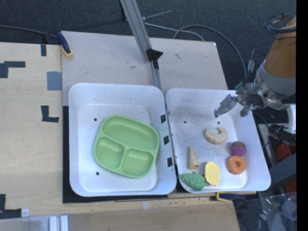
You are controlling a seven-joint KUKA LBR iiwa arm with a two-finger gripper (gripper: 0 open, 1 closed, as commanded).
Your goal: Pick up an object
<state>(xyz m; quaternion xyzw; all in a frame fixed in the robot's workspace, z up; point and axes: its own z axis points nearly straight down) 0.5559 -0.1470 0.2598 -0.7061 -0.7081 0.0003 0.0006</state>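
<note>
Pincer [233, 106] above right bin [180, 105], upper edge; nothing between its fingers, which look spread.

Croissant-shaped toy [216, 135] lies just below the pincer, apart from it, mid-bin. Further toward the near edge: purple piece [237, 148], orange ring [236, 164], yellow piece [212, 173], tan cone [193, 158], green bumpy toy [193, 181] at the near-left corner. Left bin [82, 105] carries a green three-compartment tray [126, 146]. Both bins sit on the bench [29, 129].
</note>
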